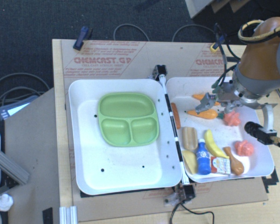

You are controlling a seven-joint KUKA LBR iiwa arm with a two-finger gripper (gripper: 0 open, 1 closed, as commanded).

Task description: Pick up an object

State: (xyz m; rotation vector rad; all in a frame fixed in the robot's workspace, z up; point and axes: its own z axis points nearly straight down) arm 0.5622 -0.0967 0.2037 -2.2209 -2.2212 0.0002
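My gripper (213, 104) hangs low over the back of the right bin (266, 164), just above an orange carrot (203, 114) that lies flat. A second small orange piece (199, 97) lies just behind it. A pink toy (232, 119) sits right of the carrot, under the wrist. In the bin's front half are a bread slice (190, 138), a banana (213, 143), a blue bottle (203, 158), a ketchup packet (220, 164), a drumstick (236, 161) and another pink piece (245, 148). A red sausage (175, 115) lies along the bin's left wall.
The left bin (84, 167) holds a green divided plate (128, 118). A black clamp (159, 71) sits where the bins meet at the back. The arm (261, 55) and a black cable fitting (256, 132) overhang the right bin's right side.
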